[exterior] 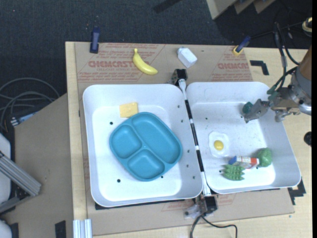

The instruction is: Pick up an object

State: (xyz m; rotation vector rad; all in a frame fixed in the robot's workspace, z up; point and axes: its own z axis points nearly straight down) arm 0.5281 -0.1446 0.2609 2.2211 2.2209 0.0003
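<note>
My gripper [251, 110] hangs over the upper right part of the right bin [223, 95], above bare white floor. Nothing shows held in it. In that bin, below and left of the gripper, lies a toy fried egg [218, 144]. Further toward the front are a small white and red tube [243, 160], a round green object [265, 156] and a spiky green toy [234, 171]. The left bin [94, 133] holds a blue divided plate [144, 145] and a yellow block [129, 109] behind it.
Behind the bins, on the cardboard, lie a yellow banana [143, 63] and a small white object [187, 57]. A black clamp [179, 76] sits where the bins meet. Cables hang at the upper right beside the arm [297, 95].
</note>
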